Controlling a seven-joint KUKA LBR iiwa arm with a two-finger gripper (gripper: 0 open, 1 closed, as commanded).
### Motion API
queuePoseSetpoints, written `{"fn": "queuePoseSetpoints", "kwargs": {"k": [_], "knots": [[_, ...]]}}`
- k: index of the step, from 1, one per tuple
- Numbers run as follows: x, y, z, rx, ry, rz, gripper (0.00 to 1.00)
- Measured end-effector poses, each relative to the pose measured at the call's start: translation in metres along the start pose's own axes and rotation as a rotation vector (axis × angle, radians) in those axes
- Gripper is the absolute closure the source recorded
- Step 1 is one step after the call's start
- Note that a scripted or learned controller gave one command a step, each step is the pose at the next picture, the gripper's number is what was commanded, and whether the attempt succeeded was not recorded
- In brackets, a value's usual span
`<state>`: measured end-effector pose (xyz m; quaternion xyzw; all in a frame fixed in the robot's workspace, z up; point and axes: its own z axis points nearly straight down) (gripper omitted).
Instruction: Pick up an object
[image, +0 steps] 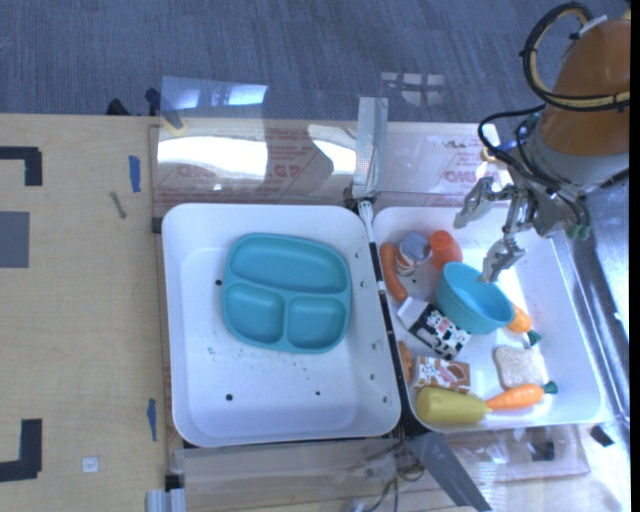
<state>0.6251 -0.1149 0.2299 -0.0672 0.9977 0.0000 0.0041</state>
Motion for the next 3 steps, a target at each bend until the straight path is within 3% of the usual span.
{"fn": "queuePoseSetpoints", "kwargs": {"k": [1,2,3], "knots": [[0.003,-0.006,0.137,0.002,-0.004,0.052,0.00],[0.004,0.016,0.138,0.007,-0.004,0.161,0.00],[-0.004,0.015,0.139,0.006,-0.005,0.161,0.00]]}}
